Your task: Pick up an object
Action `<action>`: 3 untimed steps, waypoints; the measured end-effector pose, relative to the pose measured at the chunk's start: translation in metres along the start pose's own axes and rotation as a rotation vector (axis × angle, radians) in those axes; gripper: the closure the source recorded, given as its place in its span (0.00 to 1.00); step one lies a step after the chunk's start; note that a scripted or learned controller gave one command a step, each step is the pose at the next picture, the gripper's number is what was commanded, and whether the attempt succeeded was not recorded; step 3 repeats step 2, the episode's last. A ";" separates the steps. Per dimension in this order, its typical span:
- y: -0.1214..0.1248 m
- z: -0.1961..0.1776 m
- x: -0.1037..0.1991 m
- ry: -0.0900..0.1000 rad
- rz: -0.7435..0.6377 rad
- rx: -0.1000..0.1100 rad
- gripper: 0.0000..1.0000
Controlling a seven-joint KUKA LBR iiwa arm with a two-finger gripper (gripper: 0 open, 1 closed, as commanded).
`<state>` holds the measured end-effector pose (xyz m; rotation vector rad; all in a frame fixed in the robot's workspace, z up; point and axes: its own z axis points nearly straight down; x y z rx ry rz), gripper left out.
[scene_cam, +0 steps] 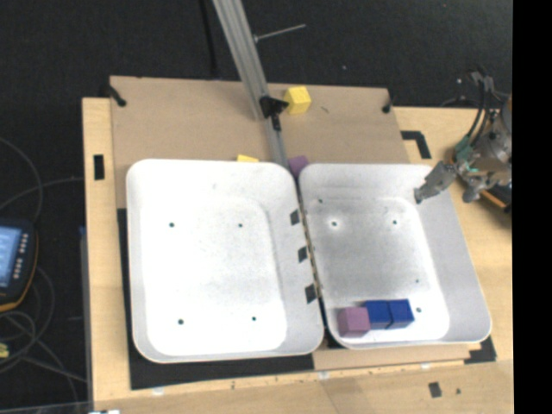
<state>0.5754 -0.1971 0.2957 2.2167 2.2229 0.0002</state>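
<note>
White plastic forms the left bin point(211, 257), which sits on the tan surface point(103, 231) with a few dark dots on its floor. Just behind its back rim a small yellow piece point(247, 158) peeks out. A grey metal rail point(241, 46) slants down from the top of the view toward the gap between the two bins, and a yellow block point(298, 100) rests on the surface beside the rail's lower end. A small purple block point(297, 165) lies at the back where the bins meet.

The right bin point(448, 257) holds the objects at its near edge: a purple cube point(352, 320) by the near-left corner, touching a blue block point(387, 313) just to its right.

At the far right, the claw point(429, 188) hangs over the back-right rim of the right bin, well apart from the cubes. Whether it is open or closed cannot be told at this size, and nothing is seen in its grip.
</note>
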 end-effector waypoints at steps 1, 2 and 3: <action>-0.008 0.073 0.006 0.002 0.003 0.008 0.00; -0.015 0.018 0.008 -0.001 0.001 -0.005 0.00; -0.015 0.018 0.008 -0.001 0.001 -0.005 0.00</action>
